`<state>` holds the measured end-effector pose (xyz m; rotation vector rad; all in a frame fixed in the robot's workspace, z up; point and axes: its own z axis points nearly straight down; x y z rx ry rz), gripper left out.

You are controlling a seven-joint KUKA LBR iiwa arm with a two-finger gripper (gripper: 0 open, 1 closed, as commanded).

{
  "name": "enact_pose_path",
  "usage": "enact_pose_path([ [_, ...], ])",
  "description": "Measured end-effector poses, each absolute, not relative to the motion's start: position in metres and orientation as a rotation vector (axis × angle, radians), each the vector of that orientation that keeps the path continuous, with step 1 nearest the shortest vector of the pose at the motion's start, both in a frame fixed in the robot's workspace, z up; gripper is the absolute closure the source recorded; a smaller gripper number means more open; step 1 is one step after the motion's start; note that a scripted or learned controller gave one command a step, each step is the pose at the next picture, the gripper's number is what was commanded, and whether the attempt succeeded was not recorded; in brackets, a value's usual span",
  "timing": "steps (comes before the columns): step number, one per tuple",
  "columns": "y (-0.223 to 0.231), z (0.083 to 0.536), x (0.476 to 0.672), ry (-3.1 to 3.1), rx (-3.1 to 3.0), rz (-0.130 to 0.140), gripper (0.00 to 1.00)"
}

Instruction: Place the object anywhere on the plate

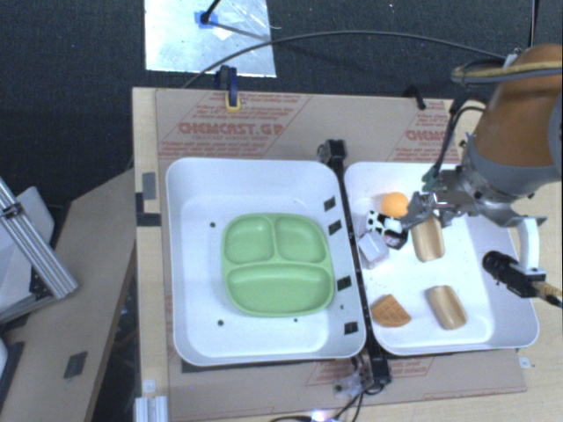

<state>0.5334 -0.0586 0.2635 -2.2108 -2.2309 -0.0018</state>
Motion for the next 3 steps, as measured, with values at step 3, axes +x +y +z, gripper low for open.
enact_pose_path([
  [3, 0.097, 0.231, 0.577, -2.232, -2.210, -0.003, 1.00],
])
